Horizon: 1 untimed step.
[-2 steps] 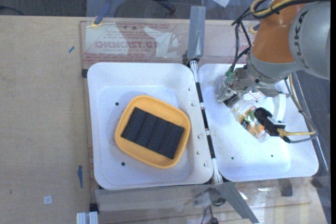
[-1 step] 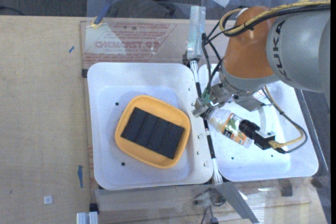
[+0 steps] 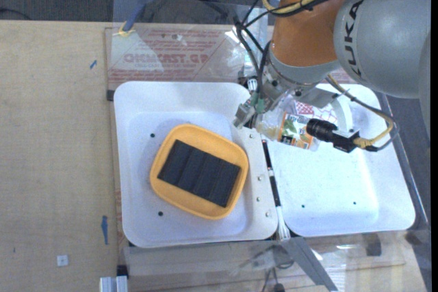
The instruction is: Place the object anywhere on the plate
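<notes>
- KUKA arm (image 3: 356, 17) is reaching over the right bin (image 3: 342, 195).
- Yellow plate (image 3: 164, 157) is sitting in the left bin (image 3: 137, 106).
- Packaged object (image 3: 295, 130) is lying beneath the gripper (image 3: 263, 106); grip state cannot be told.
- Risk: crinkly wrapper slipping during transfer.

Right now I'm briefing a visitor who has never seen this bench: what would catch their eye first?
First the big grey arm with its orange band, looming in from the right over the top of the right bin. Next the yellow plate with its dark inset, sitting in the left bin. Under the arm's wrist lies a small clear packet with a colourful label, at the right bin's upper left.
</notes>
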Tool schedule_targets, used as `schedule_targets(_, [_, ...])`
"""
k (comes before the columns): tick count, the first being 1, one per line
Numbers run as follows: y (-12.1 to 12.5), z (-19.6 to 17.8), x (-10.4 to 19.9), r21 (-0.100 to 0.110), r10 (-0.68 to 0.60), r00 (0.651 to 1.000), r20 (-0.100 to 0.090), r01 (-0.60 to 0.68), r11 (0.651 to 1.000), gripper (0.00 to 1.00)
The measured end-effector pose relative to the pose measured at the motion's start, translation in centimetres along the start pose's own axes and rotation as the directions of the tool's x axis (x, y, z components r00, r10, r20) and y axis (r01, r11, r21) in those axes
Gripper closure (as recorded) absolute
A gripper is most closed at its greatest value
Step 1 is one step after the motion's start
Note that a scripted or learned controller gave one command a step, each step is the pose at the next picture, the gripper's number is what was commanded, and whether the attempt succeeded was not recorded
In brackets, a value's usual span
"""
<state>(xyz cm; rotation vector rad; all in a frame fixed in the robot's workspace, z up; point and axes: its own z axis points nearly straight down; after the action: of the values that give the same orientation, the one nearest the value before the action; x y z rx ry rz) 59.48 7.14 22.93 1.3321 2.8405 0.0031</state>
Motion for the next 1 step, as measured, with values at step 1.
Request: schedule_targets(1, [-1.33, 1.05, -9.86, 0.000, -0.117, 0.993, 0.001, 0.117, 0.993, 1.00])
